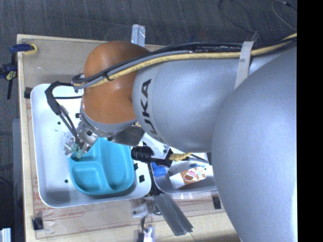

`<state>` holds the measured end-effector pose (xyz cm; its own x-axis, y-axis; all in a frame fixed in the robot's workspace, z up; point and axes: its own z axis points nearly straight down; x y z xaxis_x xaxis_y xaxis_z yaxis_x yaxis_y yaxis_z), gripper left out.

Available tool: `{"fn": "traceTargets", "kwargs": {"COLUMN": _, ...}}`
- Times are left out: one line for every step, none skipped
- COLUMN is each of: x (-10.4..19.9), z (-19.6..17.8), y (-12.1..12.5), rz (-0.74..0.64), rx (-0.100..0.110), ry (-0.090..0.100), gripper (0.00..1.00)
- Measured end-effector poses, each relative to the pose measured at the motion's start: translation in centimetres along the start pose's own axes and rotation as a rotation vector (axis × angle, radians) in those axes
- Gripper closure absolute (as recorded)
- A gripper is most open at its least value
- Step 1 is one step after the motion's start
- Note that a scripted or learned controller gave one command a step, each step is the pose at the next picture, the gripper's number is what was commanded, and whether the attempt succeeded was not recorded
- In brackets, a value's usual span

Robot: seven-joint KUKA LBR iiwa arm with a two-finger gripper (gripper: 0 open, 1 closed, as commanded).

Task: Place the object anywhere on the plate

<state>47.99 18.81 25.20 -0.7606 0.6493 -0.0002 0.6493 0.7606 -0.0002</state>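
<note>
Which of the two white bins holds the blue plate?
The left bin holds the blue plate, and the gripper is over it. The right bin holds small items instead.

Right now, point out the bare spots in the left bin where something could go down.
The left bin has bare white floor along its far-left wall and in its lower-left corner, beside the blue plate. The plate's own compartments look bare. It is crowded at the plate's upper-left corner, where the hand hangs, and the arm covers the bin's right part.
</note>
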Motion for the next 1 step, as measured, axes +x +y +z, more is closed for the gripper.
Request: {"fn": "traceTargets", "kwargs": {"x": 2.06, "z": 3.62, "y": 1.78, "rz": -0.138, "rx": 0.003, "ry": 0.002, "gripper": 1.00}}
